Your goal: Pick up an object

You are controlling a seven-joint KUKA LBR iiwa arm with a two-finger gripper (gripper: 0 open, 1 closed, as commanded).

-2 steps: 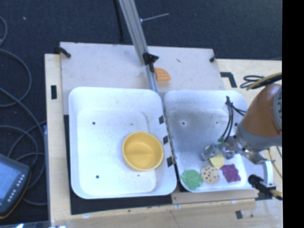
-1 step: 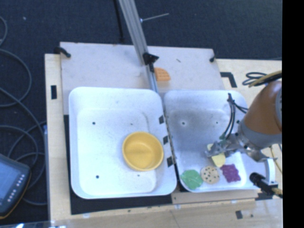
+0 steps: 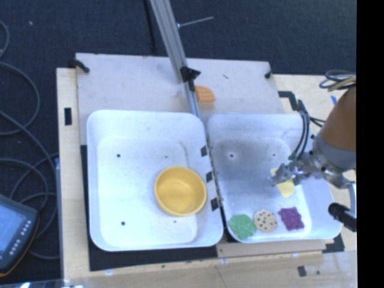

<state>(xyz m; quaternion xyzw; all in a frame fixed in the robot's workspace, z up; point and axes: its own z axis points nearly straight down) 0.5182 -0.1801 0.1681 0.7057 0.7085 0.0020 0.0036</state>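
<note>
Gripper (image 3: 283,177) sitting low in right bin (image 3: 240,138), right of frame centre, directly over pale yellow blocky piece (image 3: 287,188); finger state cannot be told, metal blurring together. Flat green disc (image 3: 241,225), speckled cookie (image 3: 265,220), purple nubbly piece (image 3: 291,218) lining lower rim. Glossy yellow bowl (image 3: 180,190) resting in left bin (image 3: 120,138).

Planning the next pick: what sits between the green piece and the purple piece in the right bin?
A round, dark-speckled cookie lies between the green piece and the purple piece, per the camera view.

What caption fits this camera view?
Gripper low in the right bin at a yellow piece; yellow bowl in the left bin.
</note>
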